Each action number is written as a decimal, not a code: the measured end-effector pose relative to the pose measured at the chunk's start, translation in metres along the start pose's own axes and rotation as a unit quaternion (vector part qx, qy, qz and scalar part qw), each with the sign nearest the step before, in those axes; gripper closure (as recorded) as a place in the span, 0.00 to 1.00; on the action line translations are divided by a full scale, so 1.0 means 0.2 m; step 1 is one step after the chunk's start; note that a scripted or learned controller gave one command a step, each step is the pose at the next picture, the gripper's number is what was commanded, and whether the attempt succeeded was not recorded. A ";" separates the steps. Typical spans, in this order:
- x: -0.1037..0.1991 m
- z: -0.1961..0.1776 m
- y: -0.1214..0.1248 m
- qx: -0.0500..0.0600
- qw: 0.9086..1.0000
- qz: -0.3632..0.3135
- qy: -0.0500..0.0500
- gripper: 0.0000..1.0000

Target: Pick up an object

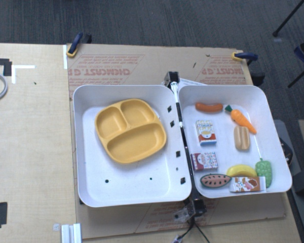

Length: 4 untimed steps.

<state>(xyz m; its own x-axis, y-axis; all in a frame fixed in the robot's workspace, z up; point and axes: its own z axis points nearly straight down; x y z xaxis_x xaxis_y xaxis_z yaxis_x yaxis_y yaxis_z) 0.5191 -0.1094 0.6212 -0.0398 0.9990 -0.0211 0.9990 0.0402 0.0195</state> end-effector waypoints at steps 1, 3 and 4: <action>0.00 -0.04 0.01 -0.001 1.000 -0.001 -0.001 1.00; 0.00 -0.14 0.02 -0.004 1.000 -0.003 -0.003 1.00; -0.01 -0.18 0.03 -0.006 1.000 -0.004 -0.003 1.00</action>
